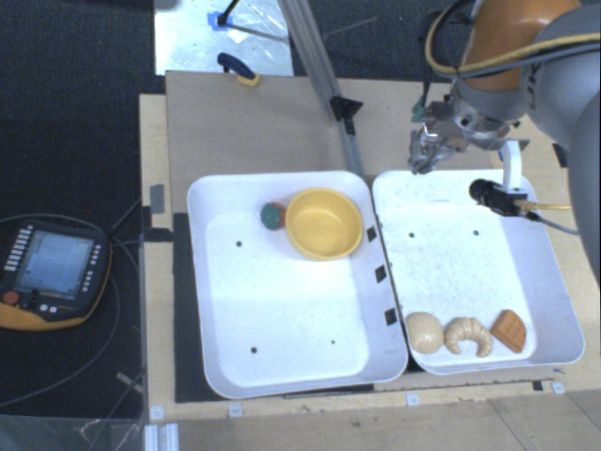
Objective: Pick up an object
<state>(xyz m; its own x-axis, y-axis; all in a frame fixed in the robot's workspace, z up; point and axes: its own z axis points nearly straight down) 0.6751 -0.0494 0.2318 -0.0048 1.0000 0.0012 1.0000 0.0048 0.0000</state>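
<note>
No text, label, brand, number or sign could be read anywhere in the frame. The orange-edged handheld control pendant [52, 275] at the left edge of the frame had a lit screen, but whatever it displayed was too blurred to make out. The small dark marks on the inner rim of the left white plastic bin [282, 365], near the centre of the frame, carried no legible characters.

The yellow bowl [324, 223] hides part of a small teal object [272, 216], too small to identify.
</note>
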